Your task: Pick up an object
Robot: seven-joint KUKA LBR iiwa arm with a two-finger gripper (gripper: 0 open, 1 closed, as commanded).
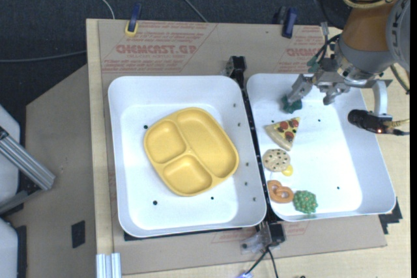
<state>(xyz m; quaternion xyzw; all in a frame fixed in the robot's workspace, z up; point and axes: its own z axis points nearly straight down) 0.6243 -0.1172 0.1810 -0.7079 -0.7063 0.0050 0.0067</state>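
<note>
Pincer (313, 93) near right bin (365, 198) rim

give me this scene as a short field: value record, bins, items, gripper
left bin: holds a yellow divided plate
right bin: pizza slice, cookie, pretzel, broccoli along its left side
gripper: over the right bin's far end, above the pizza slice
dark green object: at the tip of one finger; a grasp is not evident
arm: enters from the right
</note>
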